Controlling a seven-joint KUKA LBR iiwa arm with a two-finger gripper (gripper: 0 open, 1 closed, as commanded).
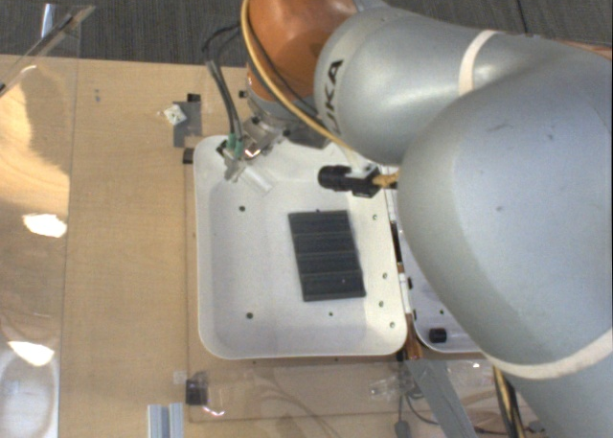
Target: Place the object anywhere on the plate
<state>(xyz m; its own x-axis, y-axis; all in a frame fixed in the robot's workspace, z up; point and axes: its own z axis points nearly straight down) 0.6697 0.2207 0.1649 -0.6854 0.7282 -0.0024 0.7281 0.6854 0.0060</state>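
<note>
Centrally, a dark ribbed rectangular plate (327, 255), lying flat in the white bin (225, 316), hand (239, 153) state unclear

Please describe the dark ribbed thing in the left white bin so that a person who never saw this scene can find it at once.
Look at the left white bin, the one not covered by the big grey arm. Near its middle, slightly toward the right wall, lies a flat dark grey rectangle with ridges running across it. It is the largest dark thing on the white floor; the other dark marks are tiny dots.

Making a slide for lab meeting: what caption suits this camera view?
KUKA arm's gripper at the far-left corner of the left white bin, away from the dark ridged plate at the bin's middle.
</note>
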